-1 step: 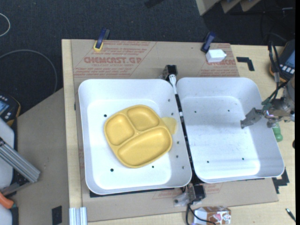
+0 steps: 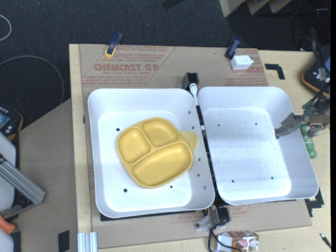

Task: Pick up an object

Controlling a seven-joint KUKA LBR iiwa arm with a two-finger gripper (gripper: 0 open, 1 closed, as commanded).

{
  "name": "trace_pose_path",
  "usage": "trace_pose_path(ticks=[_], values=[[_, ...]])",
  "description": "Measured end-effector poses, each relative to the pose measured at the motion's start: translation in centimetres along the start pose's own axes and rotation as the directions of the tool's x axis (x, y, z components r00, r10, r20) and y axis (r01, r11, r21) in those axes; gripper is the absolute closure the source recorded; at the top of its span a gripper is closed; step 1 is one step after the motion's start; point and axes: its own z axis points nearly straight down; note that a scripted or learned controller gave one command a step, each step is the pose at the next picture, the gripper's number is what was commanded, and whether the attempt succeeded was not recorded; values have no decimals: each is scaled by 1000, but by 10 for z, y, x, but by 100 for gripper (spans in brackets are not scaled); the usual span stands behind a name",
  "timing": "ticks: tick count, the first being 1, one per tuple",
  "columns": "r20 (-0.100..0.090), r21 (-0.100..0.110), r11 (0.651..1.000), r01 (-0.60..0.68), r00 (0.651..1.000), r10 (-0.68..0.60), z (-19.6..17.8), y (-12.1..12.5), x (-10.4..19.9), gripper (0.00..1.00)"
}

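While the bench is seen from above at a slant, the scene reads as follows:

Bench: a tan board [image 2: 157,70] with red printed lettering fills the middle of the frame; dark floor lies along the top and left edges.

Left bin: a shallow white bin [image 2: 100,140] sits left of centre; a few small dark dots mark its floor.

Right bin: a second white bin [image 2: 247,177] lies just beside the first, right of centre; their inner rims meet along a line down the middle of the frame.

Plate: a yellow divided plate [image 2: 154,151] with three compartments lies flat in the left bin, slightly turned, nearer the bin's right wall; a pale yellow tab [image 2: 190,139] peeks out at its right edge, touching it.

Gripper: the gripper [image 2: 286,126] hangs at the right edge of the frame, over the right rim of the right bin; a dark finger points left toward the bin floor; whether the jaws are apart or together, I cannot tell; it is well apart from the plate.

Green part: a green piece [image 2: 310,145] shows just below the gripper body, at the far right.

Clamps: a yellow-tipped clamp [image 2: 112,46] at upper left of the board; a blue clamp with a white block [image 2: 239,59] at upper right.
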Motion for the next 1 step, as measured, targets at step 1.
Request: trace_pose_path(ticks=[1], values=[[3,-13,1000,2,1000,-2,-180,-6,35,0]])
